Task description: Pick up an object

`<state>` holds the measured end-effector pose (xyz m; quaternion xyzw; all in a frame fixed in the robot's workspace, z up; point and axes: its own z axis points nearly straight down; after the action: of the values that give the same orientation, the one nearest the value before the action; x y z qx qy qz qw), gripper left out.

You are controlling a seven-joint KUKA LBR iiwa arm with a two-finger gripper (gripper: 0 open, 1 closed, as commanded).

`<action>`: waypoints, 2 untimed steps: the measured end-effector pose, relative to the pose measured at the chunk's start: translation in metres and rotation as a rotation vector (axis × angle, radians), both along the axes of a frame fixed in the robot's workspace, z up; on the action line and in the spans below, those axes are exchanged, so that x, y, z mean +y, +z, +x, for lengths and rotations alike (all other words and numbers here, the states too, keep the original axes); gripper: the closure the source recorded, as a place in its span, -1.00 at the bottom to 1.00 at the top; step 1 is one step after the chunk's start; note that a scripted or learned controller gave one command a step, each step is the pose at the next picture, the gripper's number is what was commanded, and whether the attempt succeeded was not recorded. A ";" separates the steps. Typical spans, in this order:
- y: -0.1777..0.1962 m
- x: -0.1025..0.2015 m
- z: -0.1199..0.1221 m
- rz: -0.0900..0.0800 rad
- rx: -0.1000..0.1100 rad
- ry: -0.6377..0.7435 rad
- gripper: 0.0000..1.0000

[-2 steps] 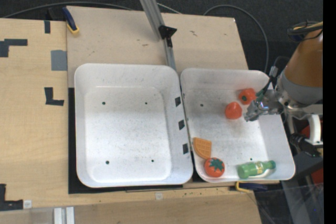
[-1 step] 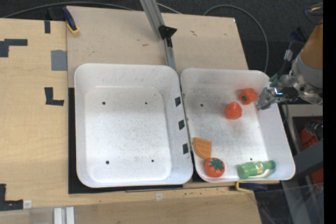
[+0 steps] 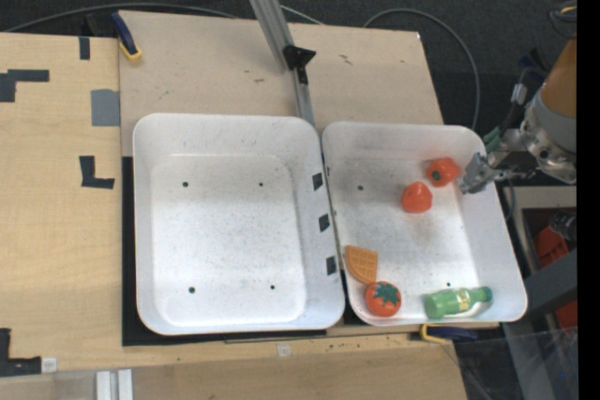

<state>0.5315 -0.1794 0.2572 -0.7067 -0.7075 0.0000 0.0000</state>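
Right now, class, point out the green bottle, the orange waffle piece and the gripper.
green bottle (image 3: 456, 301): camera view, middle of its body.
orange waffle piece (image 3: 361, 262): camera view, centre of its face.
gripper (image 3: 475, 173): camera view, at its fingertips.

Open room on the left, clutter on the right.

I see the left bin (image 3: 230, 220) bare across its floor; in the right bin (image 3: 412, 244) two red balls (image 3: 417, 198) crowd the far right, while a tomato (image 3: 382, 298), waffle piece (image 3: 362, 262) and green bottle (image 3: 457, 301) line the near wall, leaving the middle free.
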 end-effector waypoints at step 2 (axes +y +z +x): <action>-0.019 0.103 0.030 0.001 0.003 0.005 1.00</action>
<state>0.5614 -0.0768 0.2379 -0.7049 -0.7093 0.0005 0.0015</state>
